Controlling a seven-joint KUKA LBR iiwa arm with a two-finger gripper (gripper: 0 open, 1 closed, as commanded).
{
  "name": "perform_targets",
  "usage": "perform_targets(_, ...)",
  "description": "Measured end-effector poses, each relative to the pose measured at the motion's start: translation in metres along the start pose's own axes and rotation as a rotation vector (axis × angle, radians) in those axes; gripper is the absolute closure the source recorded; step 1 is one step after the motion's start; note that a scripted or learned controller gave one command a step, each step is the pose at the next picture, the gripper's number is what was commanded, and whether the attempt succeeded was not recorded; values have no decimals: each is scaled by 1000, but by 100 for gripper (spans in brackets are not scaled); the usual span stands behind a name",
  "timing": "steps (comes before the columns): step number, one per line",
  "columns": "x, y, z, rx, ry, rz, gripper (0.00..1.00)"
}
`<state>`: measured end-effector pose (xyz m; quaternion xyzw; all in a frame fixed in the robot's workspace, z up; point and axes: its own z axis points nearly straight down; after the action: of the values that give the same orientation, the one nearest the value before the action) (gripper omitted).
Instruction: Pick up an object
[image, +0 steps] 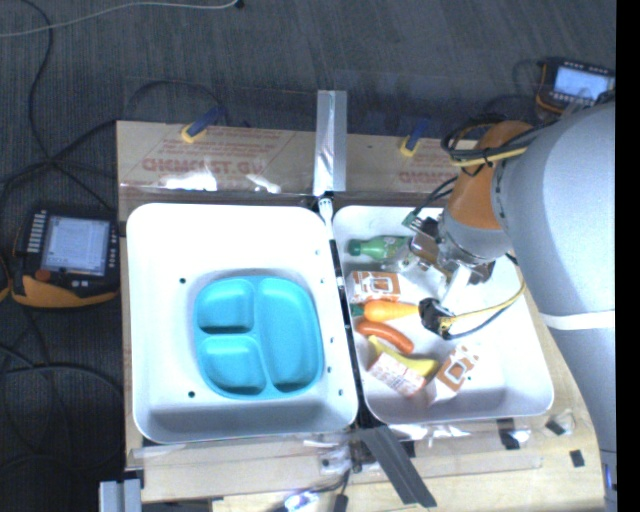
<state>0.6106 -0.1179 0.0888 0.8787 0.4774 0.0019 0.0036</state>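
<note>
Grey arm (575, 220) reaches in so its gripper (418, 240) hangs just beyond the orange plastic carrot (385, 312) in the right white plastic bin (520, 390). It is close to the green plastic bottle (375, 246) beyond that carrot, presumably its target. Clenched or released, I cannot tell.

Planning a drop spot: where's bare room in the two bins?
Left bin: bare white floor all round the blue tray. Right bin: a bare patch in the near right corner, beside the small orange packet. Crowded: its left half, green bottle down to the banana, gripper close by.
</note>
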Motion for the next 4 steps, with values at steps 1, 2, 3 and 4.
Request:
perform_targets(1,-15,-47,-4,10,-3,-50,0)
perform_targets(2,11,-3,-166,10,-2,-268,0)
perform_targets(3,8,-28,-238,9,-3,-188,0)
perform_targets(4,-5,-84,-139,13,-1,-267,0)
